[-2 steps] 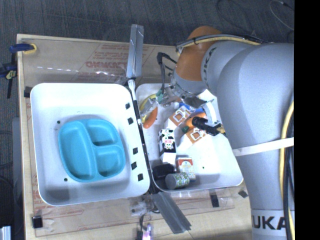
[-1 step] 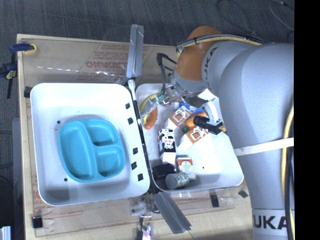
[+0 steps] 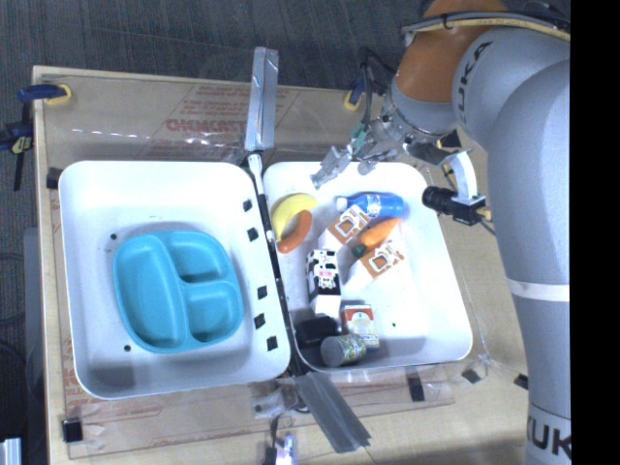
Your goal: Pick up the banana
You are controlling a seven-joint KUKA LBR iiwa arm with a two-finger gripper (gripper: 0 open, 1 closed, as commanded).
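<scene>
The yellow banana point(image 3: 290, 207) lies in the right bin point(image 3: 441, 294), close to its left wall near the back, with an orange-red sausage-shaped piece point(image 3: 296, 231) resting against its front side. My gripper point(image 3: 344, 166) hangs over the right bin's back rim, up and to the right of the banana and apart from it. Its fingers are open and nothing is between them.
The right bin also holds a blue bottle point(image 3: 374, 203), a carrot point(image 3: 376, 234), small cartons point(image 3: 385, 260), a cow-patterned box point(image 3: 325, 270), a can point(image 3: 345, 349) and a black object point(image 3: 312, 330). A blue divided plate point(image 3: 179, 289) sits in the left bin point(image 3: 82, 221).
</scene>
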